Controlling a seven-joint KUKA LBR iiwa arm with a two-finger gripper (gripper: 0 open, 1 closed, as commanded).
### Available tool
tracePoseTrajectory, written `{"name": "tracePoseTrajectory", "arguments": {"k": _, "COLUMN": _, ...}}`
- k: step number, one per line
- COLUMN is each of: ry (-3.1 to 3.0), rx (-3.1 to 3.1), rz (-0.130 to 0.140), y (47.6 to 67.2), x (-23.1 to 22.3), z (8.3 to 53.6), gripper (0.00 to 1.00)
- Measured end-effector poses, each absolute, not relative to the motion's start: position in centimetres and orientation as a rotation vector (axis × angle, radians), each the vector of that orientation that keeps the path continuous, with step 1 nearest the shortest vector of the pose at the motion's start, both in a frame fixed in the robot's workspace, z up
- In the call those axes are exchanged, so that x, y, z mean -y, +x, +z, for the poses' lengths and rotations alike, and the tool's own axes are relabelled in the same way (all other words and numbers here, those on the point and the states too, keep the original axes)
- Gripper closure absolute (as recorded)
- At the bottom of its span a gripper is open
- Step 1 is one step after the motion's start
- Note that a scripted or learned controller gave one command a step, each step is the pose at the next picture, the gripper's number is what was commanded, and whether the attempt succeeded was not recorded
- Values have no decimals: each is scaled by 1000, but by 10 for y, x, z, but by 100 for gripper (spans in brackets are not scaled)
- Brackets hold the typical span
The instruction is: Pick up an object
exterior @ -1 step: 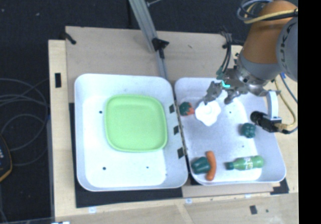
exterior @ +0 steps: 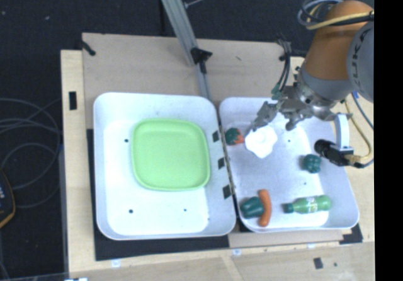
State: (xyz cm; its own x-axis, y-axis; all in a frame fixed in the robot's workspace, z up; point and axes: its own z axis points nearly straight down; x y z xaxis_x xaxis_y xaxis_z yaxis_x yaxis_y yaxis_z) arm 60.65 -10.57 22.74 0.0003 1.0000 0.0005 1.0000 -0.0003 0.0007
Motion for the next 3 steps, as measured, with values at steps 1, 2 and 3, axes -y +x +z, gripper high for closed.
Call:
{"name": "tracePoseTrajectory", "arguments": {"k": 1, "ry": 2224, "rx": -2223, "rz": -5, "y": 607, "x": 97, "z": 172, "gripper": 0}}
{"name": "tracePoseTrajectory", "arguments": {"k": 2, "ry": 2224, "rx": -2222, "rz": -4, "y": 605, "x": 95, "z": 130, "gripper": 0}}
{"name": "tracePoseTrajectory", "arguments": {"k": 3, "ry": 2222, "rx": -2220, "rz": -1, "y": 605, "x": 96, "z": 100, "gripper": 0}}
